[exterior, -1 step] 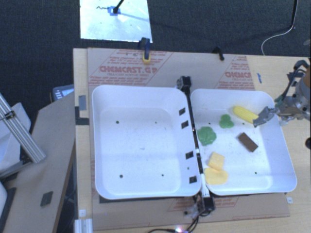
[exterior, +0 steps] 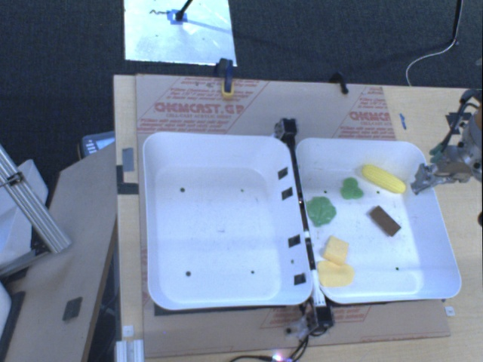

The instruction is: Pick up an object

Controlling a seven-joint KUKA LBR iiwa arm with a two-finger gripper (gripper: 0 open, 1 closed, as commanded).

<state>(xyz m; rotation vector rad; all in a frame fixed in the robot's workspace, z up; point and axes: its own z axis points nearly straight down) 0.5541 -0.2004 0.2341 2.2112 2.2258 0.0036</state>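
1. Right bin (exterior: pixel 434 274) — yellow pieces (exterior: pixel 336 264) nearest, brown block (exterior: pixel 385 220), green pieces (exterior: pixel 322 210).
2. Corn cob (exterior: pixel 383 178) lies near the far right rim.
3. Claw (exterior: pixel 421 181) hovers over that rim, reaching from the right — grip state unclear.

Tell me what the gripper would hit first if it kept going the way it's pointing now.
The gripper points left over the right bin's rim. Going straight on, it would probably meet the yellow corn cob first, though its height above the bin is unclear.
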